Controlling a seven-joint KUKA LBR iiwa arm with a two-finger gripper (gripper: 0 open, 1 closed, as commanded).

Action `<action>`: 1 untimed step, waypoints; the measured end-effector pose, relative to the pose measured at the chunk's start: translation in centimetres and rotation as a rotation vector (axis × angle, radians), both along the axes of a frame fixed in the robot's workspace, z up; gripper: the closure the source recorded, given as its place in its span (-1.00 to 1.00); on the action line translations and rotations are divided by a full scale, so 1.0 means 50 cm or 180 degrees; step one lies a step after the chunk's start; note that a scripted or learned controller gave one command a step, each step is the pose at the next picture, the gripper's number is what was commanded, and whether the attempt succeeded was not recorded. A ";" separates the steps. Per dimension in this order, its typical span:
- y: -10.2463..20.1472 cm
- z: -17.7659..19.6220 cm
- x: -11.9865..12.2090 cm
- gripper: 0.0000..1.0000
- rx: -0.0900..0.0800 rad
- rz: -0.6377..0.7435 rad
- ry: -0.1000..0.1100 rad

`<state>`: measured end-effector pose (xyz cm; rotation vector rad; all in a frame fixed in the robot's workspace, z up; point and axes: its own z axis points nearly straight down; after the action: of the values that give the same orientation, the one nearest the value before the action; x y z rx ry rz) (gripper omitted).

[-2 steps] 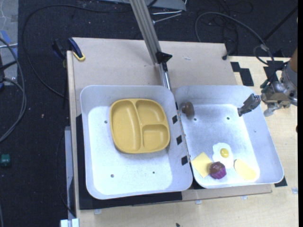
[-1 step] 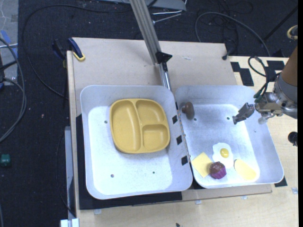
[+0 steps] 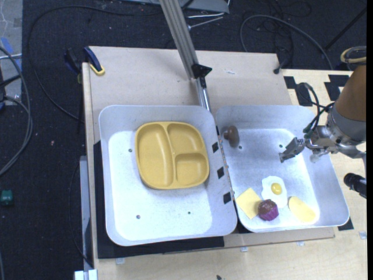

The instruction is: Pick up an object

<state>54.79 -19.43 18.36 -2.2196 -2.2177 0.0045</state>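
The right bin (image 3: 256, 144) holds a small brown object (image 3: 232, 135) near its far left corner. A fried egg toy (image 3: 274, 188), a yellow cheese slice (image 3: 248, 203), a purple object (image 3: 268, 210) and a pale yellow piece (image 3: 302, 209) lie along its near side. My gripper (image 3: 291, 149) hangs over the right part of this bin, above and right of the egg, apart from every object. Nothing shows between its dark fingers.
The left bin (image 3: 116, 174) carries a yellow divided plate (image 3: 172, 154). A metal pole (image 3: 180, 34) slants in from the top toward the seam between the bins. Cables lie on the dark floor around the bench.
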 end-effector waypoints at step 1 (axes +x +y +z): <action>-0.002 -0.127 0.005 -1.00 0.0002 0.0000 0.0003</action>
<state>55.03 -19.54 11.99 -2.2187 -2.2171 0.0047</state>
